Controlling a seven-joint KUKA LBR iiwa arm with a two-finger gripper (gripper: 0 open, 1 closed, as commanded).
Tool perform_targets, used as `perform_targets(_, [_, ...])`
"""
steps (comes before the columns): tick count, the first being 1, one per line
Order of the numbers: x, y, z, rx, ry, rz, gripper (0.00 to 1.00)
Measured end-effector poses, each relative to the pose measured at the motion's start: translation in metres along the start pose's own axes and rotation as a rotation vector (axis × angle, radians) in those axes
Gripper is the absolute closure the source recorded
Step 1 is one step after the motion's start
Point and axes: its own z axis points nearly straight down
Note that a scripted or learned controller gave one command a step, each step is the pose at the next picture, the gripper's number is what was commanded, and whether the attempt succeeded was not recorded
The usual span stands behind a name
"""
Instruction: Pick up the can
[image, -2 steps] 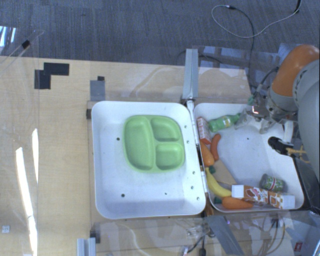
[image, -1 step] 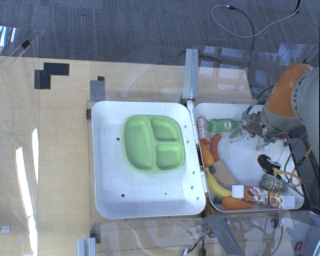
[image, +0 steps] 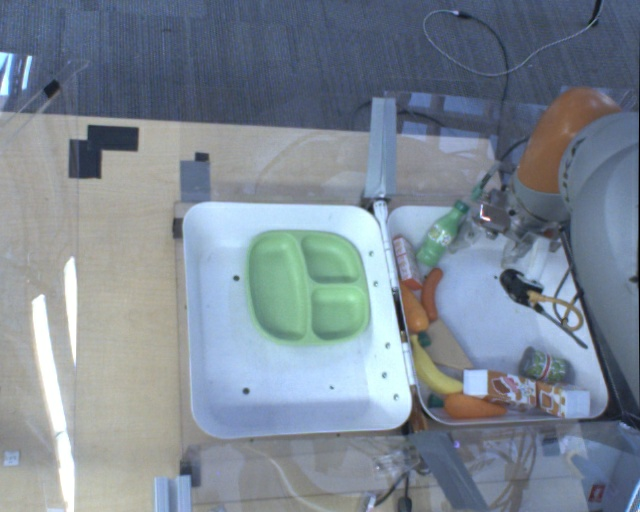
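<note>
The can (image: 545, 365), green with a dark label, lies on its side near the front right corner of the right bin (image: 480, 300), just behind a carton. My gripper (image: 490, 214) hangs over the back of that bin, far behind the can and close to the cap end of a green bottle (image: 441, 236). Nothing shows between the gripper and the can but bare bin floor.
A white, red and orange carton (image: 525, 392) lies along the right bin's front wall. A banana (image: 432, 368), carrots (image: 430, 296) and a red-labelled tube (image: 403, 259) line its left side. The left bin (image: 215, 330) holds a green divided plate (image: 305, 286).
</note>
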Motion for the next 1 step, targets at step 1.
perform_targets(1, [-0.0474,-0.0335,-0.0003,-0.002,0.001,0.139,0.0])
